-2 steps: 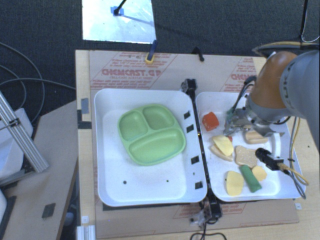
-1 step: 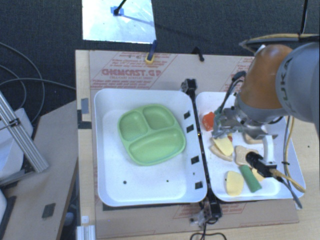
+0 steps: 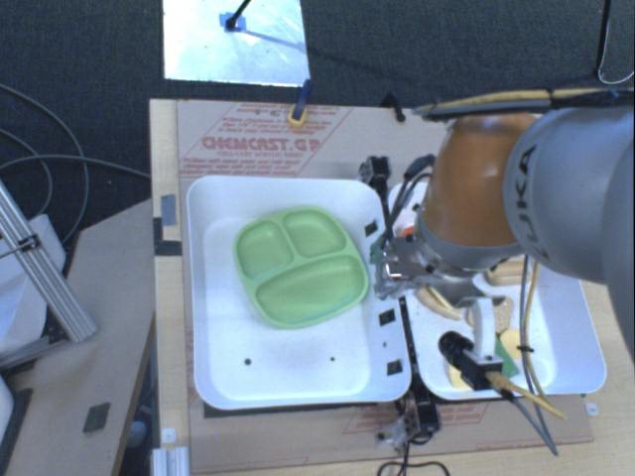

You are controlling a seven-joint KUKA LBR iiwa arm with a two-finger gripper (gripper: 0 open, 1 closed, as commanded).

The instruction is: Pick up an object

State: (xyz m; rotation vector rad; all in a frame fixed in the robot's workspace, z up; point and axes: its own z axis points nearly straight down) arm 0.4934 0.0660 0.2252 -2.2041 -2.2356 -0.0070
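I am lowering my claw (image 3: 397,266) at the inner edge of the right bin (image 3: 585,365), whether spread or pinching I cannot tell; the small objects (image 3: 446,305) beneath need a careful descent next.

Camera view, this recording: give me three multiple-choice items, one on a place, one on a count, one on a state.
1. Where does the green plate lie?
A. left bin
B. right bin
C. on the bench

2. How many compartments does the plate have?
A. two
B. three
C. five

3. How does the plate lie?
A. flat, open side up
B. upside down
C. on edge

Answers: 1 A, it rests inside the left bin. 2 B, two small sections and one long one show. 3 A, its hollows face the camera.
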